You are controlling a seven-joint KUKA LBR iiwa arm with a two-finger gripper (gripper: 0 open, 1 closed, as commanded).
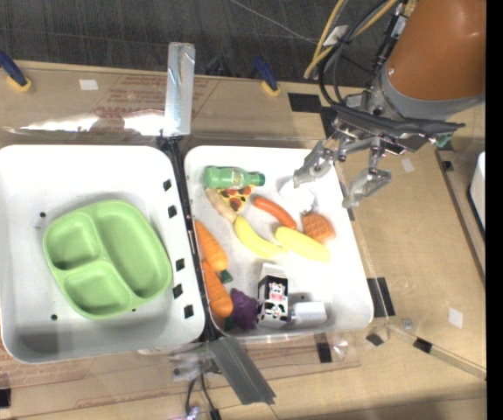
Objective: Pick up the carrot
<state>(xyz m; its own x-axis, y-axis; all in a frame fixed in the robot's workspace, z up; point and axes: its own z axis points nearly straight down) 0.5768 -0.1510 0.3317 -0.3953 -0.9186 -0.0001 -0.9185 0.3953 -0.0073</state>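
Observation:
The carrot (213, 266) is long and orange and lies along the left wall of the right bin (349, 261), running from mid-bin toward the front. My gripper (332, 180) hangs over the right bin's back right corner, well to the right of the carrot and above it. Its two fingers (308, 171) are spread apart with nothing between them.
The right bin also holds a green bottle (231, 178), a pizza slice (232, 199), a sausage (274, 210), two bananas (279, 239), an orange piece (318, 227), a purple item (244, 308), a cow-print box (274, 297) and a grey can (309, 312). A green divided plate (106, 257) sits in the left bin (15, 182).

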